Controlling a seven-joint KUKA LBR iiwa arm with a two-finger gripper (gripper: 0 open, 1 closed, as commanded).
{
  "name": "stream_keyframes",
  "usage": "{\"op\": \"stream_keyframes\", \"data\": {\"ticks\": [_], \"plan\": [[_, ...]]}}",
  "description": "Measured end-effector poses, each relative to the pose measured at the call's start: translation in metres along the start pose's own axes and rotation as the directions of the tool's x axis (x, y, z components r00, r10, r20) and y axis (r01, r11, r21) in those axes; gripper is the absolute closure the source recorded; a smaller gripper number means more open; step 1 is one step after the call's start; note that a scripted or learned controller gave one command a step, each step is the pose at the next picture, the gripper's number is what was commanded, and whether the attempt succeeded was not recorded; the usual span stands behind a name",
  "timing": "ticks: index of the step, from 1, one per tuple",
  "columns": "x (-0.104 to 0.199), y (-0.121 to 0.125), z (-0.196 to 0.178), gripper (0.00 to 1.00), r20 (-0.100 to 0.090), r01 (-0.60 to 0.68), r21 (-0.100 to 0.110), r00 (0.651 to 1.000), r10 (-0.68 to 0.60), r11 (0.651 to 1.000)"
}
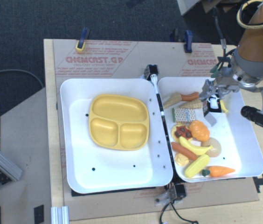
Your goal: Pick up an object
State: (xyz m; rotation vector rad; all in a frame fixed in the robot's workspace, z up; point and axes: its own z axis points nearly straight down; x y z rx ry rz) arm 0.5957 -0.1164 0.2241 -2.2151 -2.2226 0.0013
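Left bin (75, 139): white, holds a mustard-yellow divided plate (119, 122). Right bin (248, 143): white. In it: orange carrot with green top (221, 171), yellow corn cob (197, 166), yellow banana (194, 147), orange round fruit (200, 130), speckled green-white block (182, 115). Arm band (261, 29): orange.

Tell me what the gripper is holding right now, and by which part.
Cannot be told. The gripper hangs over the far end of the right bin, above the pile of toy food, and nothing is visibly caught in it.
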Motion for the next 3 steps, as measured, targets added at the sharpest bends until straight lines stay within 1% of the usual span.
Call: {"op": "stream_keyframes", "data": {"ticks": [1,2,3], "plan": [[0.051,-0.012,-0.010,1.00,0.000,-0.001,0.000,1.000,0.001,1.000],[0.105,-0.031,0.002,1.00,0.001,-0.001,0.001,1.000,0.001,1.000],[0.157,-0.041,0.010,1.00,0.001,-0.002,0.000,1.000,0.002,1.000]]}}
